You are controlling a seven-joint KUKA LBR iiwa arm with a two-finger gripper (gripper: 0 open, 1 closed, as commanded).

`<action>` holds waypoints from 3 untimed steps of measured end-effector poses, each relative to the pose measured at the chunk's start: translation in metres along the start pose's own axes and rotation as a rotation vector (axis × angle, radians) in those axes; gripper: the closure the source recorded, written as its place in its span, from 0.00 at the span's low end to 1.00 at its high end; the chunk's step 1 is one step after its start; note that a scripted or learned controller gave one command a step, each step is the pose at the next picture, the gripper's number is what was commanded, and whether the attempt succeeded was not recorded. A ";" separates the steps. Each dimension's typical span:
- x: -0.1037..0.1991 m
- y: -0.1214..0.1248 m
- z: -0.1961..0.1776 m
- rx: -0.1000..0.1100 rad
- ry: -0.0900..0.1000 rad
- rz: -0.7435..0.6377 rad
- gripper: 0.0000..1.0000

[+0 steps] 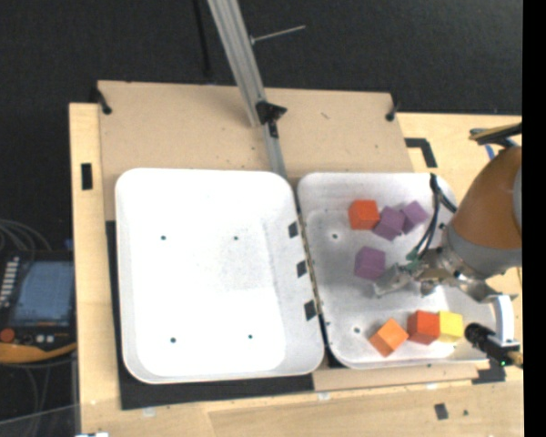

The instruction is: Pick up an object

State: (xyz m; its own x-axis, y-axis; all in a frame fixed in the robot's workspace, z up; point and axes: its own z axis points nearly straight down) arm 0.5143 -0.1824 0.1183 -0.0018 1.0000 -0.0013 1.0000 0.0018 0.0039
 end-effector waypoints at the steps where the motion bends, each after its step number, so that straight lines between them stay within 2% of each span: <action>1: -0.001 0.001 -0.010 -0.003 -0.001 0.007 1.00; 2: 0.000 -0.007 -0.065 -0.003 -0.001 0.000 1.00; 3: -0.006 -0.002 -0.110 -0.003 -0.002 -0.001 1.00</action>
State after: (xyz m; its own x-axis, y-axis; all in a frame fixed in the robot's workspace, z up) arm 0.5121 -0.1879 0.2286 -0.0024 1.0000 -0.0029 1.0000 0.0025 0.0068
